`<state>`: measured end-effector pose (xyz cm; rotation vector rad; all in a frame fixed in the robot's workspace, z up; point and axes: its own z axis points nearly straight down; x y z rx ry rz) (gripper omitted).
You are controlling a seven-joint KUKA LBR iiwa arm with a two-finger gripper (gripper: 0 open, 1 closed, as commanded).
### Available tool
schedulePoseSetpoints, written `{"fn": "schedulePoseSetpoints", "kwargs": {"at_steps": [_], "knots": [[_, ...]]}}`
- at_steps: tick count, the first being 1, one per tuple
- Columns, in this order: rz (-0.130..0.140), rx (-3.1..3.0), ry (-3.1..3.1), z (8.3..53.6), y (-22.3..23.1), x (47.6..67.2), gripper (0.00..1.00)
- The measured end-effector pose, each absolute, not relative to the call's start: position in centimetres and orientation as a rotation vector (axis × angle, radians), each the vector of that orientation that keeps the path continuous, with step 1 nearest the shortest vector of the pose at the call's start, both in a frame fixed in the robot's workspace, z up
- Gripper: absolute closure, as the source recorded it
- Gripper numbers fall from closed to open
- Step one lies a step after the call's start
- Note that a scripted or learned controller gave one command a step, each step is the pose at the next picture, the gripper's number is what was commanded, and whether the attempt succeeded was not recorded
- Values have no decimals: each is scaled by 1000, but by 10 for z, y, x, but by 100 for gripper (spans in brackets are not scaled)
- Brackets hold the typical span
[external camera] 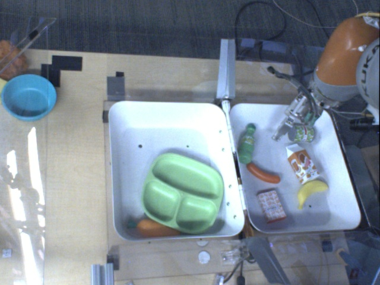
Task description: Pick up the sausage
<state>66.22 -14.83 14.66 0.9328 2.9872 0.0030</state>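
2 white bins sit side by side; the sausage [263,173] lies mid-frame in the right bin [347,215], just below the green bottle [246,143]. Gripper [291,126] hovers toward the upper right, gripping nothing; jaw opening unclear. Approach step, seemingly: it must next travel down-left over the sausage.

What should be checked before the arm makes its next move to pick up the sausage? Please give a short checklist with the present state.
1. Sausage in the right bin, uncovered: ok.
2. Gripper above the sausage: not ok, it hangs up and right of it.
3. Gripper carries nothing: cannot tell.
4. Green bottle apart from the sausage: not ok, its lower end lies very near.
5. Cracker packet apart from the sausage: ok, small gap.
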Motion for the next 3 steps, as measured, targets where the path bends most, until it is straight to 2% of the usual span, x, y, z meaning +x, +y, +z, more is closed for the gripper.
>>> {"fn": "schedulePoseSetpoints", "kwargs": {"at_steps": [1,2,3], "knots": [[-3,475,3096,113,-206,661,0],[-3,240,3137,87,-139,658,0],[-1,407,3101,183,-193,655,0]]}}
